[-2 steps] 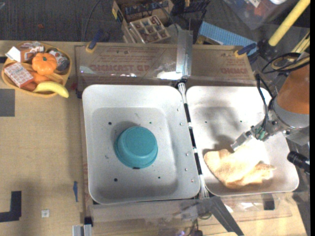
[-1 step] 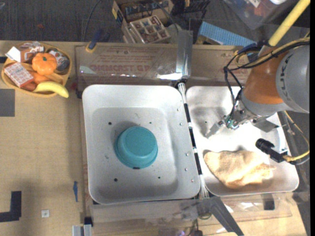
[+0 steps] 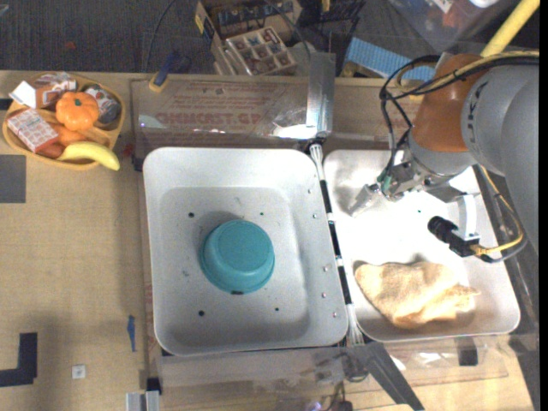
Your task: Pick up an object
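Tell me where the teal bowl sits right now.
The teal bowl lies upside down near the middle of the left bin, well apart from the tan cloth in the right bin.

I see the gripper low over the right bin, tan cloth near its front; teal bowl upside down in left bin.

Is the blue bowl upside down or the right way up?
Upside down. The teal bowl in the left bin shows its flat round base on top, no hollow.
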`<state>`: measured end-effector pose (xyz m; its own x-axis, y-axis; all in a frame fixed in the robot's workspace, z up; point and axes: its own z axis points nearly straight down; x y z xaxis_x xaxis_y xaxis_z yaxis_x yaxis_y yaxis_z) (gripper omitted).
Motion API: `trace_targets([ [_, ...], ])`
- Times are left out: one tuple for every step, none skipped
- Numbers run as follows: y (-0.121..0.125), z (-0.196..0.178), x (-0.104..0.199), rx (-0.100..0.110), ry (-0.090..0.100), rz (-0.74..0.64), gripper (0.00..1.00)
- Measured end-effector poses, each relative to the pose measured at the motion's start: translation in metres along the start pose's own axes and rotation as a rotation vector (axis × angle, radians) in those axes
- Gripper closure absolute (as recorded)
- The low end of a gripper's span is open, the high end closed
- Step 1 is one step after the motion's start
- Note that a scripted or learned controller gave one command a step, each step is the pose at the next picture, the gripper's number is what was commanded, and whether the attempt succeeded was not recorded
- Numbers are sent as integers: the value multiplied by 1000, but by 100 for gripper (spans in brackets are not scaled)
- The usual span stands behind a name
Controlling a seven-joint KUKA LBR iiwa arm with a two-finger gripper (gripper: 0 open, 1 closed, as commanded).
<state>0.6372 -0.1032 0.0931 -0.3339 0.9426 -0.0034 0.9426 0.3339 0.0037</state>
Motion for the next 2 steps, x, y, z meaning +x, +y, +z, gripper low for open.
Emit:
trace_targets([
  [37, -94, 12, -2, -2, -245, 0],
  [-18, -65, 6, 0, 2, -402, 0],
])
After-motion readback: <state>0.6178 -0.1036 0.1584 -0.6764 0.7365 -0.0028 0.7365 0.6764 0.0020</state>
